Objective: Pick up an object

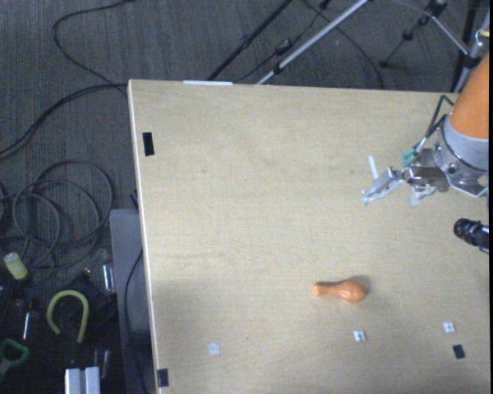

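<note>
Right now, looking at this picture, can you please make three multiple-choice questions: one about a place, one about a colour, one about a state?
1. Where does the orange object lie relative to the gripper?
A. lower in the view, left of it
B. higher in the view
C. between its fingers

2. What colour is the band above the wrist?
A. blue
B. orange
C. green

3. What is the state of the object?
A. held in the air
B. hanging off the board's edge
C. resting on the wooden board

Answers: 1 A, it sits nearer the bottom edge; 2 B, the band shows orange; 3 C, it lies flat, apart from the gripper.
</note>
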Tool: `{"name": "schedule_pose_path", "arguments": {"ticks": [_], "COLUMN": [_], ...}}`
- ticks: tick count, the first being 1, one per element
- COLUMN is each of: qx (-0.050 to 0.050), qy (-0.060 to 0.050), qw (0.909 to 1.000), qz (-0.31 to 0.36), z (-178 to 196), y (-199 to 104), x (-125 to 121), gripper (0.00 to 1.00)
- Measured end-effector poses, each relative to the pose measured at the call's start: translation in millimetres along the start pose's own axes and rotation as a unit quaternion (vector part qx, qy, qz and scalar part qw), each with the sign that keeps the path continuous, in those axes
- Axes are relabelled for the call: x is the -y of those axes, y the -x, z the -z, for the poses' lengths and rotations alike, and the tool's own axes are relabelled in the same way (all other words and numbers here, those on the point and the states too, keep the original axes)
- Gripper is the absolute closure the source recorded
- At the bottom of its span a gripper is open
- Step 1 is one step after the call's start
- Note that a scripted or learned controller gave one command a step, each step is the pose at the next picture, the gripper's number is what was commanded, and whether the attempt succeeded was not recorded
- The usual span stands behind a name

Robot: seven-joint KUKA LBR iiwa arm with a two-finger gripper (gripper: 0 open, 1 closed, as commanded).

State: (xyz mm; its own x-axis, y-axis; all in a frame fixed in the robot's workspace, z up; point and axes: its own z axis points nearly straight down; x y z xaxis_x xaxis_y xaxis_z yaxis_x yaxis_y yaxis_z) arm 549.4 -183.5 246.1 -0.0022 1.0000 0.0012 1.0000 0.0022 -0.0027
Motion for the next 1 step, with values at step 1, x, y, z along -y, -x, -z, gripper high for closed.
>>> {"name": "schedule_pose_path", "arguments": {"ticks": [1], "qx": [0.002], "qy": [0.000], "qw": [0.9999], "qz": [0.013], "z": [-64.5], "y": [15.8], "x": [-71.2], "gripper": [0.00]}}
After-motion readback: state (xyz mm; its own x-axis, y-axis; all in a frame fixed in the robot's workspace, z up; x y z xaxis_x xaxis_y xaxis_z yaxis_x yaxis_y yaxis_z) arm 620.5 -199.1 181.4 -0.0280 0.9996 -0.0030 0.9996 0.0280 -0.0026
